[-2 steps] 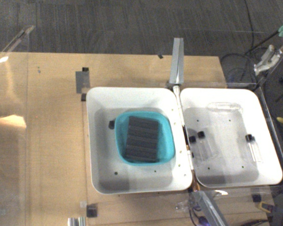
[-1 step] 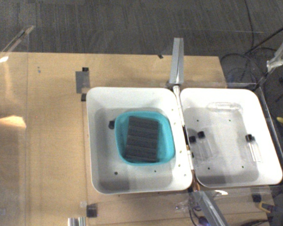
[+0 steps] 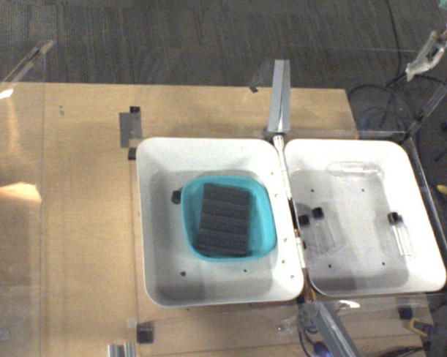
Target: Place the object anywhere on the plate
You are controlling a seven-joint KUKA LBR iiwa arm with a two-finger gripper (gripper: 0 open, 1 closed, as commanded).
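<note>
Dark ridged block [image 3: 223, 220] lies flat inside teal plate [image 3: 263, 222], left bin [image 3: 155, 213]; placement looks complete. Right bin [image 3: 424, 262] holds clear items. Pincer state: cannot tell.

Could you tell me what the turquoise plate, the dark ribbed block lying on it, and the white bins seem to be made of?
The turquoise plate looks like smooth moulded plastic, with even colour and rounded corners. The dark ribbed block looks matte, perhaps foam or rubber; it gives no shine and has soft parallel ridges, though the view leaves this open. The white bins look like glossy thin-walled plastic with rolled rims.
</note>
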